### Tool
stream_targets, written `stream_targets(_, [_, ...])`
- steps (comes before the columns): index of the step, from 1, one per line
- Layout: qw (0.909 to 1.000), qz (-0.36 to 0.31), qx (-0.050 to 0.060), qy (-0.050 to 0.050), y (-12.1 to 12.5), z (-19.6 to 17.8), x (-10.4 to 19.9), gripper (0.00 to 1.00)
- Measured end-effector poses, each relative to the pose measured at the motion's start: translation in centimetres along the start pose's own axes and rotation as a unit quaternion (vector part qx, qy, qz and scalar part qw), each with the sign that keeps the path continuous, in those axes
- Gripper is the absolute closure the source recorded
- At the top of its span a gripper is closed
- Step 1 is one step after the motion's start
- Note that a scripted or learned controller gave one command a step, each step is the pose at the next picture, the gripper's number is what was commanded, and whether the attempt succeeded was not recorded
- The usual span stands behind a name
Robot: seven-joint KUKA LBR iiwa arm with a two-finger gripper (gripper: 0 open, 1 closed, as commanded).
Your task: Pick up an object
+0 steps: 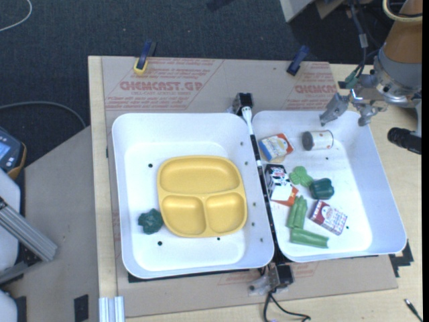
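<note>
Right bin (382,200): mixed small goods.
- Roll (318,140), white with grey end, lying on its side at 12 o'clock in the bin.
- Carton (275,145), white and orange, at 10 o'clock, near the divider.
- Packet (277,183), dark and red printed, at 9 o'clock against the divider.
- Green pepper (320,188), near centre, touching a lighter green piece (299,176) to its 10 o'clock.
- Green pods (297,213) and (308,239), at 6 to 7 o'clock, lying close together.
- Red packet (328,218), at 5 o'clock, just beside the pods.

Left bin (127,180):
- Yellow tray (201,194), three compartments, centred.
- Broccoli (151,221), at 8 o'clock, just beside the tray.

Gripper (348,109): above the right bin's 1 o'clock corner, at 1 o'clock from the roll, apart from it. Jaws spread, nothing between them; exact gap hard to read at this slant.

Step in hand: approach, no object yet taken. Likely target: the roll, nearest of all.

Next move calls for: shift toward 7 o'clock over the roll, fingers straddling its round body across the short axis, descent, then closing. Risk judged: rolling away on contact.
</note>
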State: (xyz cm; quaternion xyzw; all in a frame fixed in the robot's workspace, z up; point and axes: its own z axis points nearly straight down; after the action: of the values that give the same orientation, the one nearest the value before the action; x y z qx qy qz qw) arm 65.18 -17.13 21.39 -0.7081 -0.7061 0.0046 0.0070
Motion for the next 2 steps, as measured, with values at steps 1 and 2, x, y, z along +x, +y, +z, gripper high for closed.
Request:
stream_targets(1, [1.0000,-0.001,-0.008,-0.001,0.3,-1.0,0.1,0.00])
stream_targets(2, [1.0000,-0.001,-0.005,-0.001,0.1,3.4,-0.3,0.00])
